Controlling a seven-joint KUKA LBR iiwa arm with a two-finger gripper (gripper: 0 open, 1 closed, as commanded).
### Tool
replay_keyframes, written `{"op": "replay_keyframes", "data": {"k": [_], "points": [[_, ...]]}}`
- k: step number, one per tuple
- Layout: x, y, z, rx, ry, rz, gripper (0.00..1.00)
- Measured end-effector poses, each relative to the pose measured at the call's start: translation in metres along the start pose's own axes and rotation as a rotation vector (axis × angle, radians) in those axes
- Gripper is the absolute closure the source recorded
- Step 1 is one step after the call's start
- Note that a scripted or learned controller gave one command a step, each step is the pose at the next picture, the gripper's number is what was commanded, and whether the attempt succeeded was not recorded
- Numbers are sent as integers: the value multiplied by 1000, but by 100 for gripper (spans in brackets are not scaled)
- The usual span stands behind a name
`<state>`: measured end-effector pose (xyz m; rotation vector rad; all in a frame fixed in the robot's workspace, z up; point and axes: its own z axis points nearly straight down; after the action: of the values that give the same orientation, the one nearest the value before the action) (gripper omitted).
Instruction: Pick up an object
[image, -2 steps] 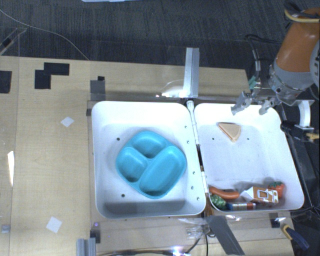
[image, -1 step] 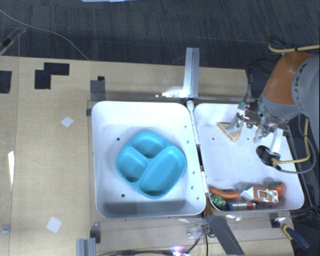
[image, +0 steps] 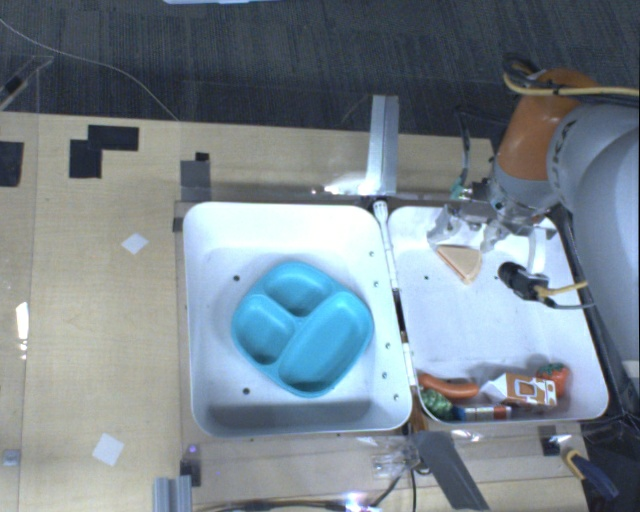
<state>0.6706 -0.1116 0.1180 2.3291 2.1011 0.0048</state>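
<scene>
My gripper (image: 468, 232) hangs over the back of the right bin (image: 440, 330), under the orange band of the arm. A tan wedge-shaped piece (image: 463, 263), like a slice of bread, lies or hangs directly below it, its top edge right at the gripper's tip. From this angle I cannot make out whether the wedge is gripped or just resting on the bin floor. Along the bin's front wall lie an orange carrot-like piece (image: 449, 385), a green item (image: 433, 403), a brown packet (image: 525, 389) and a red piece (image: 558, 378).
The left bin (image: 215, 250) holds a blue divided plate (image: 301, 326). A black plug with a yellow cable (image: 522, 279) sticks out from the arm just right of the wedge. A metal post (image: 383, 145) stands behind the wall between the bins.
</scene>
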Motion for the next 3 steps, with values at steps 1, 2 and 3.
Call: {"op": "replay_keyframes", "data": {"k": [1, 2, 3], "points": [[-26, -11, 32, -1, 1, -148, 0], [-6, -2, 31, 8, -5, -472, 0], [-6, -2, 32, 8, -4, -472, 0]]}}
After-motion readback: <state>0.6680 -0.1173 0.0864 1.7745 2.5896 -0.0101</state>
